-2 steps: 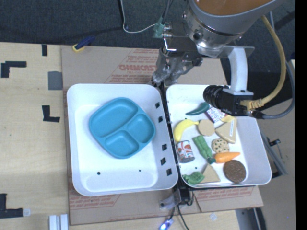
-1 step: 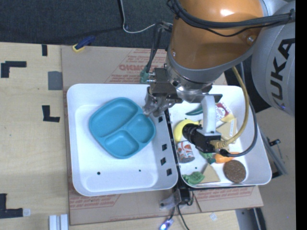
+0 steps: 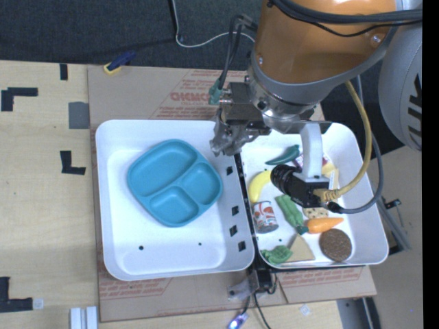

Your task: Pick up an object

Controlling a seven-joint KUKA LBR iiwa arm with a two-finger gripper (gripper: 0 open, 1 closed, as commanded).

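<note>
My gripper hangs over the far end of the wall between the two bins, just beyond the blue divided plate in the left bin. In the right bin lie a yellow banana, a small can, a green pod, an orange carrot, a brown round cookie, a pale wedge and a green leafy piece. A dark green piece lies further back, partly under the wrist. I see nothing held by the gripper.
The big orange and grey arm covers the far part of the right bin. The bins stand on a cardboard sheet on the wooden bench. A white cable and a blue and yellow clip lie behind the bins.
</note>
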